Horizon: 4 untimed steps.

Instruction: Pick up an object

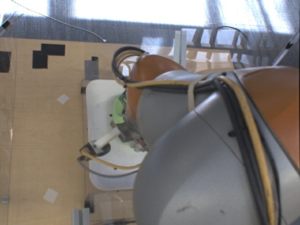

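Reaching in from the right of the camera view, the grey arm covers most of the right half of the scene. Its orange band sits above the wrist. The gripper is over the white bin, toward the bin's right side as seen. Whether the gripper is open, closed or holding anything cannot be told, because the wrist hides its grasping end.

A light green object lies in the same bin, just above the gripper in the view and close against the wrist. Its left edge is exposed and the rest is hidden behind the arm.

The bin rests on a pale wooden counter. Black angular markings lie on the counter up and left of the bin, well apart from it. One pale square patch lies near the bin's left wall.
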{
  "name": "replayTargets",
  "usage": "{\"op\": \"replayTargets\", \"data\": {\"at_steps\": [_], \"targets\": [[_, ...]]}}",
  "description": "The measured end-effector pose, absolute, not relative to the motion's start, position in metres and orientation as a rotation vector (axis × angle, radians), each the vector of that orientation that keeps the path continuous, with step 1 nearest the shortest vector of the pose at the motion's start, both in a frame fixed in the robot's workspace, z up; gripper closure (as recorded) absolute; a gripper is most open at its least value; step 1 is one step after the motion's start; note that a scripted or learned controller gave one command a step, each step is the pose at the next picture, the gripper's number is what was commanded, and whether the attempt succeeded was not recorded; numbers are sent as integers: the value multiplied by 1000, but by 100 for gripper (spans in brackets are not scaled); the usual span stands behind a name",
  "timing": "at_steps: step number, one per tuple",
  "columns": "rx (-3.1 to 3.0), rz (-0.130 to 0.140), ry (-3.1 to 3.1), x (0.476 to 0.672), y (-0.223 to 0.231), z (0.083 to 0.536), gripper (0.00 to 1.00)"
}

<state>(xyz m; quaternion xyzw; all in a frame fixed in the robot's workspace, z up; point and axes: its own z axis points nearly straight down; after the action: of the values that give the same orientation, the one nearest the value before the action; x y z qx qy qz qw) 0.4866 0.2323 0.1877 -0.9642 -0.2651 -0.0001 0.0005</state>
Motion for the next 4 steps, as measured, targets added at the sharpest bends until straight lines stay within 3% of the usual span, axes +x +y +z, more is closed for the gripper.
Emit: {"op": "replayTargets", "data": {"at_steps": [3,4], "targets": [[-3017,-4,-861,490,234,219,100],[-3121,0,-346,487,234,193,100]]}}
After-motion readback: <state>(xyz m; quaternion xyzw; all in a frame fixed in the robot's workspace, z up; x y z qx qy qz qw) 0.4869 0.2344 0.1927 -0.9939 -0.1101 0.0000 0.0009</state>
